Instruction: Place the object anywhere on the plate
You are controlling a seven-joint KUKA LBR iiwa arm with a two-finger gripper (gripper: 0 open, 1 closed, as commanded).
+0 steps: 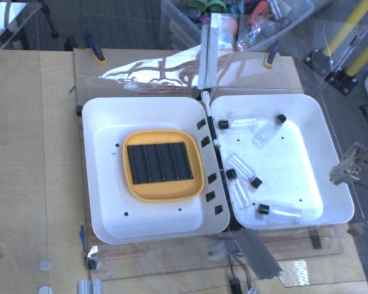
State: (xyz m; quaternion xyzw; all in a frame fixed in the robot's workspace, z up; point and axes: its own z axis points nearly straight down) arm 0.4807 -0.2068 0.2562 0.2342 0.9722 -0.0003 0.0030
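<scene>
The vials (276, 211) lie in the right bin (313, 112), left of the end effector (349, 167); I cannot tell its state.

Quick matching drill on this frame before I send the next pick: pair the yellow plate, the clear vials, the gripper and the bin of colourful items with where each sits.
1. yellow plate
2. clear vials
3. gripper
4. bin of colourful items

A. at the right bin's right rim
B. behind both bins, at the top
C. in the left bin
D. scattered in the right bin

Pairs: 1-C, 2-D, 3-A, 4-B
</scene>
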